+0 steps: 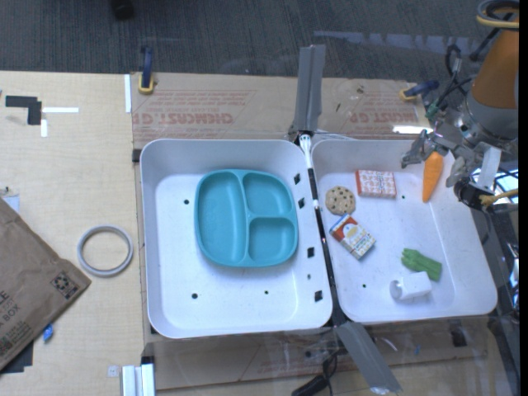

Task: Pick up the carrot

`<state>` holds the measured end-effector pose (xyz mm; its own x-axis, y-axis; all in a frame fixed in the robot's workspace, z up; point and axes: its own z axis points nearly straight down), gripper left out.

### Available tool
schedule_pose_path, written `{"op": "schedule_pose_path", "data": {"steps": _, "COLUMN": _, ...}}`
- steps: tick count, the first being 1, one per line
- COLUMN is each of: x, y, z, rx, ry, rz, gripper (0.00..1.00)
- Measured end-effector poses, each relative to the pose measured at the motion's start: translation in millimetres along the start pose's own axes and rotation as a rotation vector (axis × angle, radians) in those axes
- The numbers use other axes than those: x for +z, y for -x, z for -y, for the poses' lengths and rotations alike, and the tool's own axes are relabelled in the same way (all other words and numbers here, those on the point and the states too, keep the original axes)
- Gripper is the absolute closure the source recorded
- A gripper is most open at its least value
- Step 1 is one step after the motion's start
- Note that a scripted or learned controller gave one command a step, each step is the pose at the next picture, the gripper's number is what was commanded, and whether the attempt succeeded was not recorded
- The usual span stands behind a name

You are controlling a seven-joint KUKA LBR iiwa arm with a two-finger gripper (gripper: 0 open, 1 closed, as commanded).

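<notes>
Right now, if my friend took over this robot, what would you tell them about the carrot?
Gripper: over the far right corner of the right bin, shut on the carrot, which hangs upright between its fingers.
Done: the carrot looks lifted off the bin floor.
Left: make sure the grip is firm and bring it fully clear.
Others in that bin: cookie, two small boxes, a green piece, a white cup. The blue plate sits in the left bin.

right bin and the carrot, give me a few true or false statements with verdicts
1. The orange tapered carrot hangs upright at the end effector, near the right white bin's far right corner. True.
2. The round chocolate-chip cookie lies on the teal divided plate. False: it lies in the right bin.
3. The teal divided plate sits in the left white bin. True.
4. The green leafy toy lies beside the grey tape ring. False: the toy is in the right bin.
</notes>
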<state>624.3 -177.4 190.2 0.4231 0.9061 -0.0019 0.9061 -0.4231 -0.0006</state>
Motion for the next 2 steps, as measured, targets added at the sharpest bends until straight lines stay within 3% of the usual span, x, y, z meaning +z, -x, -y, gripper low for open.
{"op": "schedule_pose_path", "data": {"steps": 1, "x": 43, "y": 1, "z": 16, "rx": -0.209, "ry": -0.002, "rz": -0.001, "gripper": 0.0}}
{"op": "schedule_pose_path", "data": {"steps": 2, "x": 93, "y": 18, "z": -29, "rx": -0.247, "ry": 0.009, "rz": -0.005, "gripper": 0.0}}
